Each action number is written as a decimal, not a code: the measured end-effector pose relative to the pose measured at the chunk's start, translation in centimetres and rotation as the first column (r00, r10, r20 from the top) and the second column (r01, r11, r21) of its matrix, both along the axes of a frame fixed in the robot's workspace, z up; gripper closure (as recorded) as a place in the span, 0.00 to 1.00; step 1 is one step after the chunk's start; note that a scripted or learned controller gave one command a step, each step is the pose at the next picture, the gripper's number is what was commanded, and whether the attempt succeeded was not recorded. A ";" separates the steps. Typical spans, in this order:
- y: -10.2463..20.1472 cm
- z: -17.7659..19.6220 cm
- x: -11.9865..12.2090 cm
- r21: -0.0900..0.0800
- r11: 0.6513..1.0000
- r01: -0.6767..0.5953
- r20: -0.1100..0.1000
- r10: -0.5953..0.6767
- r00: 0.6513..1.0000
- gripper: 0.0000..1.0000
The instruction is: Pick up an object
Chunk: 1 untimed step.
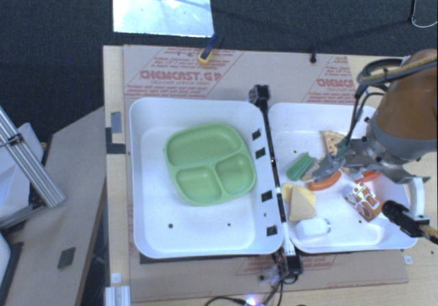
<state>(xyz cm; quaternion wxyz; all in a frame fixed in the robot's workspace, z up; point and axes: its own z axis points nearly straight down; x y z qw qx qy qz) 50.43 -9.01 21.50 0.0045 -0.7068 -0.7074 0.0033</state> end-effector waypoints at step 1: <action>0.0 0.6 0.3 -0.001 1.000 -0.003 0.012 0.003 1.000 0.00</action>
